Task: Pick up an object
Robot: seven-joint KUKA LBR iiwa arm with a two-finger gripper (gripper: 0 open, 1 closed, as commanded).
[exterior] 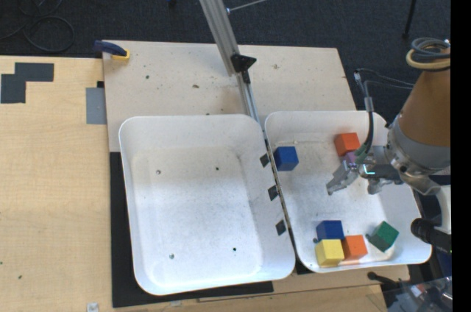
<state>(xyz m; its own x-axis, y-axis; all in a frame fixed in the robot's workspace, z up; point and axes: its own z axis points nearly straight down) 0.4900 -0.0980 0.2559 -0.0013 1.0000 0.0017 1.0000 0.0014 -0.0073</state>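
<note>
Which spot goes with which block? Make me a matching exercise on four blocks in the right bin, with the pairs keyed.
Things:
1. lone blue block
2. green block
3. yellow block
4. upper orange block

Places:
A. near the bin's front right corner
B. just in front of another blue block, beside an orange one
C. close to the divider between the bins
D. toward the back of the bin, by the gripper

Pairs: 1-C, 2-A, 3-B, 4-D
</note>
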